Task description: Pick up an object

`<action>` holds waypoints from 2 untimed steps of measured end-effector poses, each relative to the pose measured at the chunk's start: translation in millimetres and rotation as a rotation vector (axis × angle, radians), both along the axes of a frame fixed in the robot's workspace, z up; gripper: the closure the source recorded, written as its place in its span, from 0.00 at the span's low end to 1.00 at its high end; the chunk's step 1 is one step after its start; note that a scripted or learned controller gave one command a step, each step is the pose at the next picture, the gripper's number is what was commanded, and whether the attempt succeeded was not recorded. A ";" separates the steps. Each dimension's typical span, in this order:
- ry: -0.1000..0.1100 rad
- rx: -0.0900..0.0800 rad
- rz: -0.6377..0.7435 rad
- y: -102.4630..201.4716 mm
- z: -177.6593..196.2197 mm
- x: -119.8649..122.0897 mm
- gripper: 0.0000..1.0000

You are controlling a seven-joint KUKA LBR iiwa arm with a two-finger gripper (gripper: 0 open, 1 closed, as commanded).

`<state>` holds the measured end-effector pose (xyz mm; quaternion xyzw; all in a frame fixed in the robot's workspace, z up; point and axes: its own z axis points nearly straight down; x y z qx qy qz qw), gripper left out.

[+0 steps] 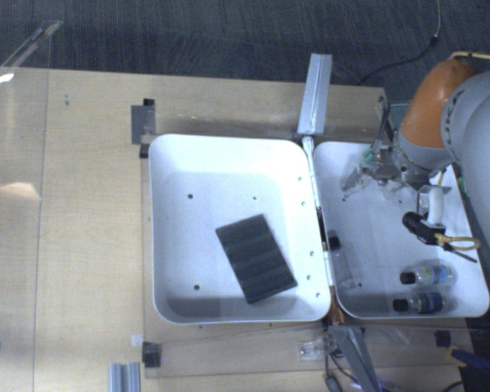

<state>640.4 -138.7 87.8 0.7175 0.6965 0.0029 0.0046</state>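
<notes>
Lying closest to the camera, two small bottles sit in the near corner of the right bin [376, 288], well in front of the hand and toward the arm's side: a dark blue bottle [422, 303] by the near wall and a clear bottle [431, 274] just behind it, both on their sides. Across the divider, a dark ribbed pad [256, 258] lies flat and askew in the left bin [196, 178], well apart from the hand. Farther back, the hand [363, 176] hangs over the far part of the right bin; nothing shows in its grasp, and whether it is apart or together cannot be told. Beyond it a metal post [315, 95] rises from the table [82, 219].
</notes>
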 end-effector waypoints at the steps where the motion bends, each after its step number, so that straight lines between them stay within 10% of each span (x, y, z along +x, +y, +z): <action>1: 0.003 0.000 0.044 -17.6 147.2 -11.8 0.00; 2: 0.009 0.001 0.075 -58.7 50.7 -8.6 0.00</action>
